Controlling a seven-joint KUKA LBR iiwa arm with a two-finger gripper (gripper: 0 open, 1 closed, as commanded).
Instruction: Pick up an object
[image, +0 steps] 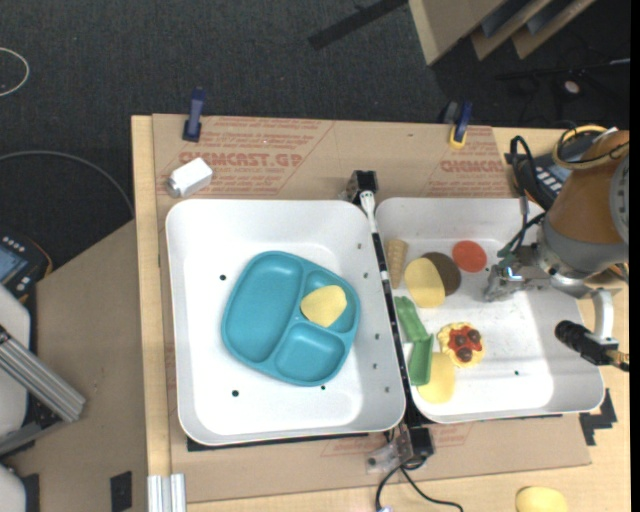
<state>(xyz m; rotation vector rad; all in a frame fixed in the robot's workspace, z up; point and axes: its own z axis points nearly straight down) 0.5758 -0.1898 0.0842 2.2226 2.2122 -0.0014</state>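
In the right bin (560, 390) lie several toy foods: a tan cone (397, 256), a yellow and brown piece (430, 280), an orange-red disc (470, 256), a green pod (409, 318), a second green piece (421, 360), a small pizza-like piece with red dots (462, 342) and a pale yellow piece (438, 382). My gripper (502, 280) hangs low over the right bin's middle, just right of the orange-red disc and the yellow and brown piece. Nothing shows in its grasp.
The left bin (200, 300) bears a blue divided plate (265, 320) with a yellow piece (324, 305) on it. A black divider clip (364, 186) sits between the bins at the back. A white block (190, 177) lies on the bench's far left. The arm's body (590, 225) covers the right bin's far right corner.
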